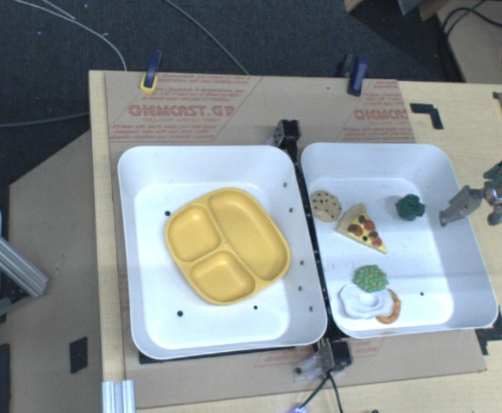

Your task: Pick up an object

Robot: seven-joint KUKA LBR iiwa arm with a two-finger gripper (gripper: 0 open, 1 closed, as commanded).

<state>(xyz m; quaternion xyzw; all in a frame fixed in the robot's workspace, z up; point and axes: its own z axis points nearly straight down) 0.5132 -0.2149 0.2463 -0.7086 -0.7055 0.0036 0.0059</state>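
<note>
The right bin [444,286] holds several toy foods. A round speckled cookie [325,205] lies by its left wall, with a pizza slice [362,228] just to its right. A dark green vegetable [410,206] sits nearer the right wall. At the front, a light green broccoli head [370,277] rests on a white piece [360,303], with an orange curved piece [391,311] beside it. My gripper [469,219] hangs over the right bin's right rim. It is open, its two grey fingers apart with nothing between them. The dark green vegetable is the closest item, to its left.
The left bin [147,179] holds a yellow three-compartment plate [226,245]. Black clamps [288,132] join the two bins at the back and front. The bins rest on a cardboard sheet [190,106] with blue clips [356,73] at its far edge.
</note>
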